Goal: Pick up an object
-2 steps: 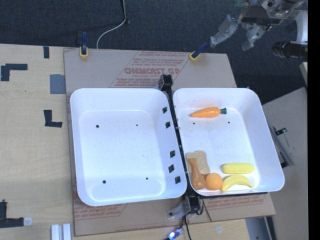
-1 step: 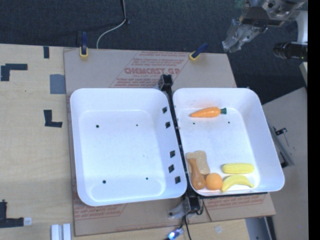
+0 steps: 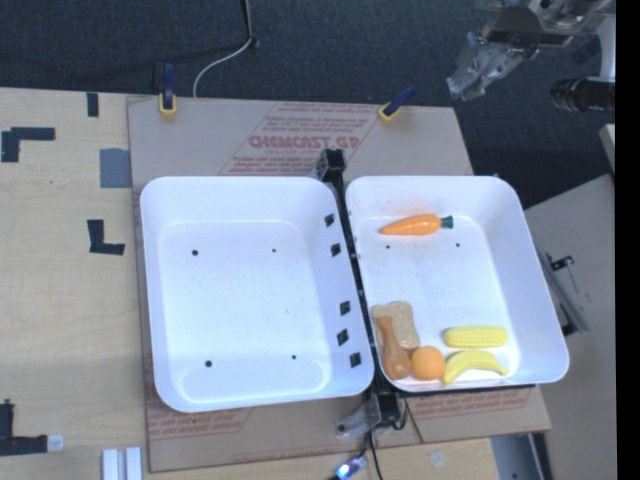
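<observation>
The gripper [image 3: 478,76] hung above the right bin's [image 3: 530,268] far corner, grip unreadable. The carrot [image 3: 412,226] looked light, stiff, slick; mid-body seemed best.

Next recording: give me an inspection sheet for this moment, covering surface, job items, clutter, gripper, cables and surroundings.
Surface: brown cardboard sheet on a wooden bench, bearing a left white bin and a right white bin.
Job's things: right bin holds an orange toy carrot, tan bread slice, brown sausage-like piece, orange ball, yellow corn cob and yellow banana.
Clutter: nothing seen.
Gripper: gripper hangs above the bench's far right corner, holding nothing.
Cables: white cable by a yellow clamp.
Surroundings: dark carpet.
</observation>
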You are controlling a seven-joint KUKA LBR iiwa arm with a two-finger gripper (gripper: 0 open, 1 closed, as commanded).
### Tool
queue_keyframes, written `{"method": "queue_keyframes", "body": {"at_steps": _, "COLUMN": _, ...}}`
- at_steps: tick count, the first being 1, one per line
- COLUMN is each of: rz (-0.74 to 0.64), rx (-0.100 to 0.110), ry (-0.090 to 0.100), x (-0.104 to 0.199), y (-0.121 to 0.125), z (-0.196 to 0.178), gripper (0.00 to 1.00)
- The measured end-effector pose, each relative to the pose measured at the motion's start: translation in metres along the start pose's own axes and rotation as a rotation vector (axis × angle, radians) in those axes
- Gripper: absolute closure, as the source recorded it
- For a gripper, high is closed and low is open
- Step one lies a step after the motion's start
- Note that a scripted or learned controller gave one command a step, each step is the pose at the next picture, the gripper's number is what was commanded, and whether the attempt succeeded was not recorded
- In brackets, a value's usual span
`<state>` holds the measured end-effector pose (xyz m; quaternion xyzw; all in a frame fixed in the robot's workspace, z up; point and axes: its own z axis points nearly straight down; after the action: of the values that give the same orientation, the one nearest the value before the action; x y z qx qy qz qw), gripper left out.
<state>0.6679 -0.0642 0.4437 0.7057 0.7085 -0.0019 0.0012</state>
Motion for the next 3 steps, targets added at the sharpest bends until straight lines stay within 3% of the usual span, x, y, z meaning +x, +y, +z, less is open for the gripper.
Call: {"method": "queue_keyframes", "body": {"at_steps": 3, "rz": -0.004, "rx": 0.001, "ry": -0.005, "x": 0.002, "y": 0.001, "z": -0.030, "gripper": 1.00}}
